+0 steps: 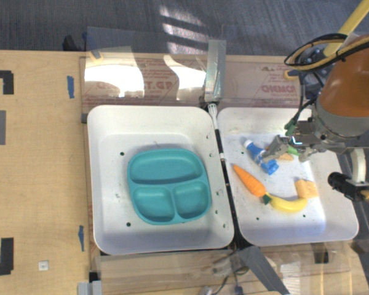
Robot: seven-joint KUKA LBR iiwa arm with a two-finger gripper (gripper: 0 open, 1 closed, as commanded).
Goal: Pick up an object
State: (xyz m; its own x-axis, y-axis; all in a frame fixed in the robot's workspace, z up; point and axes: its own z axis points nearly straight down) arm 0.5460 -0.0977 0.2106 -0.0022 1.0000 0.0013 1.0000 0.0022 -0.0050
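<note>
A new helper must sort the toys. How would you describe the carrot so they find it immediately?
Look in the right white bin, along its left side by the divider. The carrot lies there slanted, orange with a green tip touching the yellow banana; it is the one long, tapered orange piece.

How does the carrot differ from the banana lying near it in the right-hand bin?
The carrot is orange and straight, tapering to a point; the banana is yellow and curved. The carrot lies on a slant nearer the wall between the bins, while the banana lies closer to the bin's near edge. Both look like toy food, and both lie flat in the right bin, almost meeting end to end.
</note>
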